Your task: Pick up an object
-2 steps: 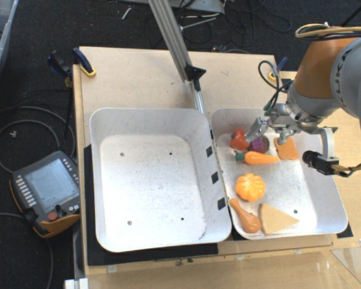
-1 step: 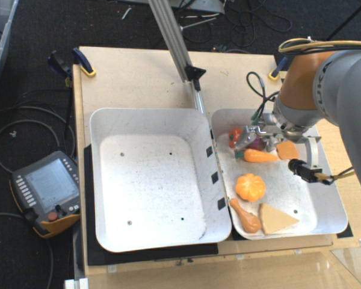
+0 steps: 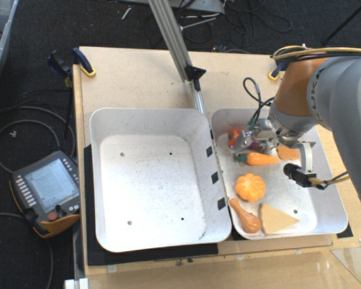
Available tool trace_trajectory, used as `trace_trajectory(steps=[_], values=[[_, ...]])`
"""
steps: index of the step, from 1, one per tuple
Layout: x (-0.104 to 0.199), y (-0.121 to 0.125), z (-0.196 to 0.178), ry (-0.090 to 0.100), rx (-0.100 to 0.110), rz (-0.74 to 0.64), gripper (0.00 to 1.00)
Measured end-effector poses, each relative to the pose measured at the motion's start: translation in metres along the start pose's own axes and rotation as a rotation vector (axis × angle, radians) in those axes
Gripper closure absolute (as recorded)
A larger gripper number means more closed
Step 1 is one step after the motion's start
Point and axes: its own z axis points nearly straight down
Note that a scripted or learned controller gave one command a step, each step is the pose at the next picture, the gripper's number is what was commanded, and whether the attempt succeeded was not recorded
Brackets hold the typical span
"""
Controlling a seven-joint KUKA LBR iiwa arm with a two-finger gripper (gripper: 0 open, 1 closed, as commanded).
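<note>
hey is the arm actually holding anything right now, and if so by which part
It cannot be told. The gripper is down in the right bin, beside the carrot and a red object, but no object shows between its fingers.

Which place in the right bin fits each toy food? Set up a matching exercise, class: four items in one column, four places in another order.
Items:
1. carrot
2. pumpkin
3. cheese wedge
4. drumstick

Places:
A. near front edge, right of the drumstick
B. middle of the bin
C. just below the gripper
D. front left corner

Pairs: 1-C, 2-B, 3-A, 4-D
</note>
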Motion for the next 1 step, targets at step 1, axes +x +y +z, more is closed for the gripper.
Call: trace_trajectory(steps=[1], values=[[0.0,0.0011,-0.0121,0.0,-0.004,0.001,1.0]])
